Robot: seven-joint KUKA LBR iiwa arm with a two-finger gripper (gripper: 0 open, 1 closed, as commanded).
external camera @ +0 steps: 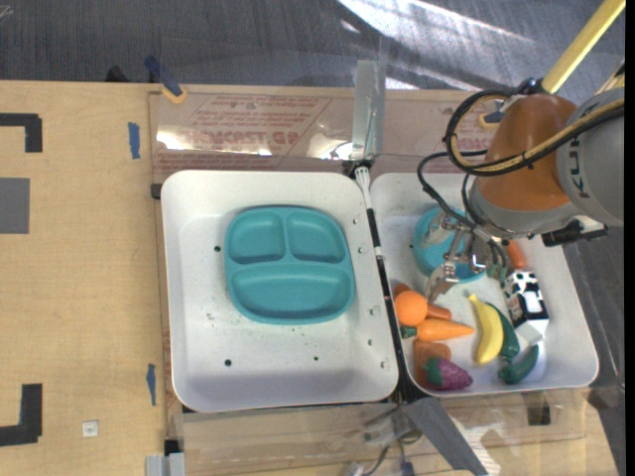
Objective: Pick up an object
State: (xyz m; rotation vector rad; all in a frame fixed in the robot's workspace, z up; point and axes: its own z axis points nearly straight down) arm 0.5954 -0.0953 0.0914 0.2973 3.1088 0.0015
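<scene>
My gripper (454,274) hangs over the right bin (575,310), below the orange wrist band. It is open, and only white bin floor shows between its fingers. It sits just in front of a teal cup (431,241), which the arm partly hides. Just below and left of the fingertips lies an orange ball (410,306), with a carrot (444,330) beside it. A yellow banana (487,329) lies to the lower right. A black-and-white toy (524,296), a green piece (519,363) and a purple-and-red piece (444,373) lie nearby.
The left bin (189,296) holds a teal divided plate (290,264). A raised divider (375,256) separates the two bins. Black cables (446,167) loop from the wrist above the right bin's back edge.
</scene>
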